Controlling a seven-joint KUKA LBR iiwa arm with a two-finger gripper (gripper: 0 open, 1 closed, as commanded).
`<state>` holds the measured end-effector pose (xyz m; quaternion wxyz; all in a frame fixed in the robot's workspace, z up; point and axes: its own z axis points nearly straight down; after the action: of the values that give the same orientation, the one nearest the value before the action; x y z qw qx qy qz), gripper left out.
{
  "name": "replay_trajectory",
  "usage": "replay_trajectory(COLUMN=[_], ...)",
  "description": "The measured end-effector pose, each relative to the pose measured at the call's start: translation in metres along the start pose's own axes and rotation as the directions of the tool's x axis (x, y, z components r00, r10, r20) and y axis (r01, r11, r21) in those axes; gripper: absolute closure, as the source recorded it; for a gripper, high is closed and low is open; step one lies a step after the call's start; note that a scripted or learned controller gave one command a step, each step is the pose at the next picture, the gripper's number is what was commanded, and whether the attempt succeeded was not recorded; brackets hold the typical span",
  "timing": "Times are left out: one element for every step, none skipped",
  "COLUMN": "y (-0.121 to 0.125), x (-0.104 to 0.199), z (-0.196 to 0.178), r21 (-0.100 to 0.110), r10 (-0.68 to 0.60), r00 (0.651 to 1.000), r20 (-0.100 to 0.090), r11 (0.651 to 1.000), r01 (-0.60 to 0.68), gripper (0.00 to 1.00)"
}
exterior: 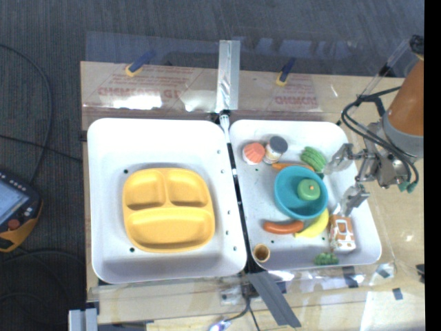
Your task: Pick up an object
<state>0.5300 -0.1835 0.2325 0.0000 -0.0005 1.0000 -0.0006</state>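
Since my claw (349, 178) hangs over the right edge of the right bin (303, 131), everything I might pick lies to its left in the camera view, toward the middle of the bench. My two fingers stand wide apart, one up near the bin's upper right corner and one lower, and nothing sits between them.

The nearest thing is the orange-and-white packet (342, 232), just below my lower finger against the bin's right wall. Its long axis runs roughly up and down the picture, along that wall, so I judge a grip across its short side would suit it best. The teal bowl (300, 190) with a green cup (309, 189) inside it sits just left of my fingers, close but not touching as far as I can tell.

Counting what lies in the right bin: one teal bowl, one green cup, one yellow banana-like piece (315, 225) curving under the bowl, one orange carrot-shaped piece (282, 227) lying nearly level, one green leafy piece (313, 158) above the bowl, one orange ball (253, 153), one grey round piece (278, 145), one small brown cup (261, 254) at the lower left corner, one small green bit (326, 258) at the bottom edge, and the one packet.

The left bin (110, 205) holds one yellow divided tray (168, 208), well apart from me. There are two bins in all.
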Motion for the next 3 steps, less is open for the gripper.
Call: replay_trajectory(y=[-0.007, 0.006, 0.045], x=[0.003, -0.013, -0.023], z=[0.113, 0.142, 0.141], r21=[0.001, 0.003, 0.004], r10=[0.037, 0.056, 0.027], r00=[0.999, 0.998, 1.0], r20=[0.002, 0.009, 0.016], r11=[0.999, 0.998, 1.0], r01=[-0.037, -0.056, -0.027], gripper=[0.0, 0.0, 0.0])
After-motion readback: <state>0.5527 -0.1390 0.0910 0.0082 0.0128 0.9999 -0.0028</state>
